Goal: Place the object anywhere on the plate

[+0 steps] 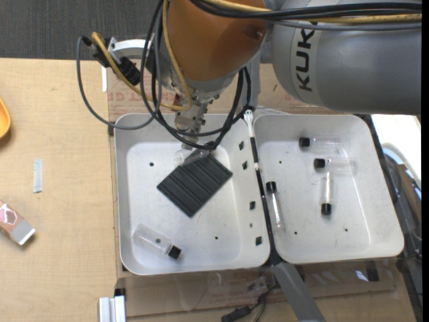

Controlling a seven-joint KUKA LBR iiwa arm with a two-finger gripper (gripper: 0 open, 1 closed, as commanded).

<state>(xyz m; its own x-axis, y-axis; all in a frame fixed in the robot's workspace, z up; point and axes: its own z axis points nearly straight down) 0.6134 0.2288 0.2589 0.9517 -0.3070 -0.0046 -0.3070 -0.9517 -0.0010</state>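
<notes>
Black ribbed plate lies flat in the left bin, directly below the jaws as I view it. I cannot tell the jaws' state. A clear vial rests well below them, apart from the plate.

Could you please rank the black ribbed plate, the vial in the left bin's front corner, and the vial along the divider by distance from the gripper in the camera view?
From the gripper, at the back of the left bin:
1. Black ribbed plate, just below it in the left bin.
2. Vial along the divider, at the right bin's left edge.
3. Vial in the front corner of the left bin, farthest.
</notes>
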